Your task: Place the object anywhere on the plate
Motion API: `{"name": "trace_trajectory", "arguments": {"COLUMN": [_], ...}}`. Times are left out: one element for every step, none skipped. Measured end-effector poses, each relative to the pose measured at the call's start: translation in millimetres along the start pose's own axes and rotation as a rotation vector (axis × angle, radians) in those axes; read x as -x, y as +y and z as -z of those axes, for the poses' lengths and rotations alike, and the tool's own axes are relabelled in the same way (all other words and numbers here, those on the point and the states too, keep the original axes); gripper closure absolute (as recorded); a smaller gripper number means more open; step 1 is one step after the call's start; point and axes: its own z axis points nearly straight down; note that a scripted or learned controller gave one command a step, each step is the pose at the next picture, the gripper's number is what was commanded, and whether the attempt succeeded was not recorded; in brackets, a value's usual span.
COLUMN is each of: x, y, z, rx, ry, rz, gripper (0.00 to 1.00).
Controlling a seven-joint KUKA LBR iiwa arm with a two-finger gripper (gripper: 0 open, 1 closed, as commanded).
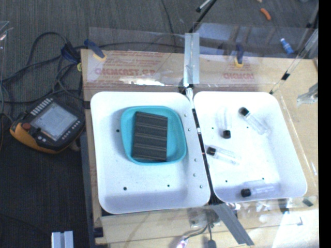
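Dark ribbed block (150, 136) lies flat on the blue plate (125, 138), roughly centred. Its long axis runs near-far in the camera view with a slight tilt, and all four corners sit inside the plate's rim. The plate sits in the middle of the left bin (103, 154). If the block is the task's object, placement looks done: it rests fully on the plate and touches no bin floor.

The right bin (289, 154) holds four clear vials with black caps, well apart from each other:
- Far vial (253, 119) is angled, with its cap toward the far-left.
- A short vial (224, 124) lies just left of it, with its cap at the near end.
- Middle vial (222, 154) lies close to the divider wall with its cap on the left and its long axis almost across the bin.
- Near vial (261, 189) rests by the bin's front wall, also with its cap on the left and lying across.

If a vial is the target instead, the key relation is that the plate is to the left of all of them, over the wall between the bins. The middle vial is closest to that wall. The arm enters from the right by the rig description, so my guess is the right bin is the nearer reach and the plate the farther one.

The table (310, 87) under the bins is light wood. A teach pendant (49, 125) sits on the floor to the left of the bench.
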Motion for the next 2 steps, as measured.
{"name": "trace_trajectory", "arguments": {"x": [0.0, 0.0], "y": [0.0, 0.0], "z": [0.0, 0.0], "rx": [0.0, 0.0], "ry": [0.0, 0.0], "rz": [0.0, 0.0], "gripper": [0.0, 0.0]}}
